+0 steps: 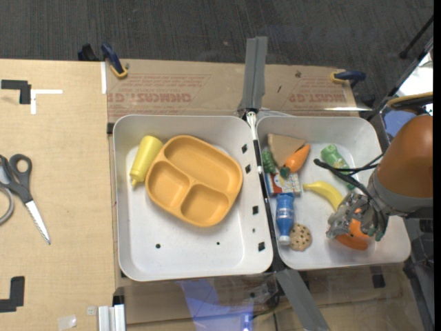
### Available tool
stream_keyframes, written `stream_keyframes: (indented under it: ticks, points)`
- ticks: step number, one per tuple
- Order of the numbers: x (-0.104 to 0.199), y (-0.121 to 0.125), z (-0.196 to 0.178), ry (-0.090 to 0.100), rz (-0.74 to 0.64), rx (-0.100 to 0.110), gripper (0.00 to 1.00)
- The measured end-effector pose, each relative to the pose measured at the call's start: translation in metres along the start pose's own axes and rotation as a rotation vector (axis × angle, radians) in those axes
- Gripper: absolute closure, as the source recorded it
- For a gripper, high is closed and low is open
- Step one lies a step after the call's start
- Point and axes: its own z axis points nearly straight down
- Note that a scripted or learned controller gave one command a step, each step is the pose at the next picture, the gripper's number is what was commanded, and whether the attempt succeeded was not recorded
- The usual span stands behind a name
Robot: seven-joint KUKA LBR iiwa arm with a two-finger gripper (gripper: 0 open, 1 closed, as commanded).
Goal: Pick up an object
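Hand (353, 221) low over an orange toy (353, 239), grip state unclear.
You should centre on it, clear of the banana (325, 192) just beyond.

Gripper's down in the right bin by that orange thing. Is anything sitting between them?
Nothing visible does. The gripper sits directly over the orange object in the right bin. The banana lies just up-left of it, the cookie to the left, both apart.

even, fairly bright overhead light falls on the two shallow white plastic bins (131, 205), which look slightly washed out. the compartmented orange plastic tray (191, 179) casts only a soft shadow. the dark carpeted floor (172, 12) is dim. focus is slightly soft throughout, with mild grain.
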Motion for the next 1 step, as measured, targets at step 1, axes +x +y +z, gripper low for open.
stream_keyframes:
  ticks: [1]
  points:
    - [0.0327,0.0599,-0.1365,0.003,0.158,0.001,1.00]
